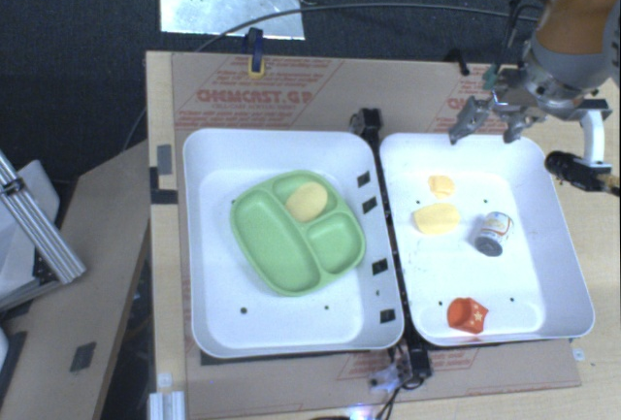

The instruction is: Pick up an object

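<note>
Camera view has my tool (493,120) hanging over the far rim of the right bin (553,214), fingers spread wide with nothing between them, so the step in hand is choosing a target and coming down on it. I take the right bin as my landmark. Four things lie in it: a small yellow piece (441,184) toward its far side, a larger yellow lump (437,218) just nearer than that, a small can (493,234) lying on its side beside the lump toward the arm's side, and a red piece (468,314) well apart near the front rim. My pick would be the yellow lump: it sits near the bin's middle, away from the walls, and it looks soft, rounded and pale, roughly oblong, so my fingers should straddle its short axis. To do this well I judge I should centre above it first, keep the spread wide while descending, and watch the can, which could roll if nudged. Left of the right bin, the other bin (213,214) holds a green divided tray (281,253) with a yellow item (308,201) in one compartment.
</note>
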Motion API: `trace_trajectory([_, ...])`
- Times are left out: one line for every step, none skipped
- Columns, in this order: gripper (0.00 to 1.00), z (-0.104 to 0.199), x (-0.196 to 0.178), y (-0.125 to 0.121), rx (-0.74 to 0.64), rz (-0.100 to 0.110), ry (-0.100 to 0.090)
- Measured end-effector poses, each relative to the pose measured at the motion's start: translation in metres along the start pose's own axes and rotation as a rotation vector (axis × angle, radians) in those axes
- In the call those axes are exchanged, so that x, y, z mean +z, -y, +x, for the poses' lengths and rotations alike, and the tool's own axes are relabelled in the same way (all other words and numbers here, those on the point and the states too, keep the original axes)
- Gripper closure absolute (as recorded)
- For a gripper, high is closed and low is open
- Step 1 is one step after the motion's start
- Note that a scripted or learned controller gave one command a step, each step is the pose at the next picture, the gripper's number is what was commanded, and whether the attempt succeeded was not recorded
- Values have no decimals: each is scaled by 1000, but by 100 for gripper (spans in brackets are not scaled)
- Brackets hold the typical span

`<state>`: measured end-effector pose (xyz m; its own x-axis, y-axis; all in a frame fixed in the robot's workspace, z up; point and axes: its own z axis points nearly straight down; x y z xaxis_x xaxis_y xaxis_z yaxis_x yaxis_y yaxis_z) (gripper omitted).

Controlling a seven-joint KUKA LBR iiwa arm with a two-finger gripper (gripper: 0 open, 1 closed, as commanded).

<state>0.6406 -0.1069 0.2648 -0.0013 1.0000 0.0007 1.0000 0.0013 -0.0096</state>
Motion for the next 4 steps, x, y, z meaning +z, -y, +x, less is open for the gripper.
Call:
trace_trajectory([0,0,-7,-2,-2,-11,1])
trace_trajectory([0,-1,54,-8,0,-8,1])
trace_trajectory([0,2,98,-15,-3,-8,1])
trace_trajectory([0,2,140,-18,-3,-8,1])
